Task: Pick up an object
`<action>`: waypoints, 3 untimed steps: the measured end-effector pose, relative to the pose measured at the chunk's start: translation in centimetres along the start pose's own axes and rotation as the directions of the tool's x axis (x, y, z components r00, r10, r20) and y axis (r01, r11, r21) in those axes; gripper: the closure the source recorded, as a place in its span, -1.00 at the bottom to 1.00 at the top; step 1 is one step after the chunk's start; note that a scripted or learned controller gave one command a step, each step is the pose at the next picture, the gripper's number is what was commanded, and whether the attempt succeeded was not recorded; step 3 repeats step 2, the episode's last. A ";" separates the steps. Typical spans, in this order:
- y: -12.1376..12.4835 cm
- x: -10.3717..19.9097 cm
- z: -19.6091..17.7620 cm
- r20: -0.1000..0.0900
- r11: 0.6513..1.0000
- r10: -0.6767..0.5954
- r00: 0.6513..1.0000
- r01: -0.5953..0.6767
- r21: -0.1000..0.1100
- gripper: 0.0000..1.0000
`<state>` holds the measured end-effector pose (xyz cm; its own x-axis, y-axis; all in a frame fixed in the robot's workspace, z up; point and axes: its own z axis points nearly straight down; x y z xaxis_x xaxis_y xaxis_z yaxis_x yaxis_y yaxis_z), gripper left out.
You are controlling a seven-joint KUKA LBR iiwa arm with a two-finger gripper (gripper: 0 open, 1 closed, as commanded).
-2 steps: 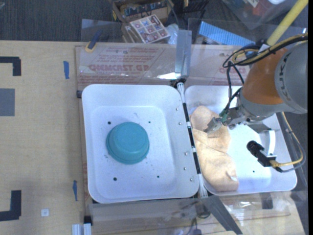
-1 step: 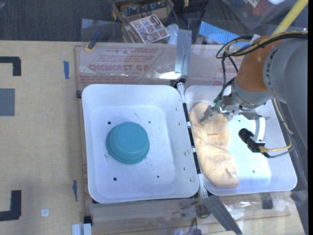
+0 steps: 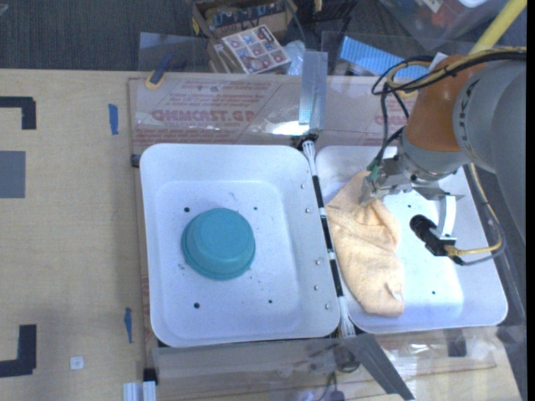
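The end effector (image 3: 369, 186) sits low at the top edge of the yellow cloth (image 3: 368, 249) in the right bin (image 3: 481, 303); whether it's wide or narrow can't be told, nor whether cloth is pinched. The cloth trails from there toward the near-left — long axis approx. top-to-bottom, along the bin's left wall. The left bin (image 3: 167, 174) holds a teal bowl (image 3: 219, 242), upside down, well apart from the arm.

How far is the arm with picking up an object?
Done: the gripper has reached the upper edge of the yellow cloth in the right white bin. A grasp cannot be confirmed. Left: lifting; the cloth lies on the bin floor. The teal bowl sits untouched.
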<state>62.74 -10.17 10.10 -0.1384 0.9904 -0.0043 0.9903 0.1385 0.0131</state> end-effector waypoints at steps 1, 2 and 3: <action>3.9 2.6 -8.5 -0.003 0.951 -0.310 0.951 0.310 0.006 1.00; 4.1 2.6 -9.6 0.002 0.950 -0.312 0.950 0.312 0.002 1.00; 4.1 2.6 -9.6 0.002 0.950 -0.312 0.950 0.312 0.002 1.00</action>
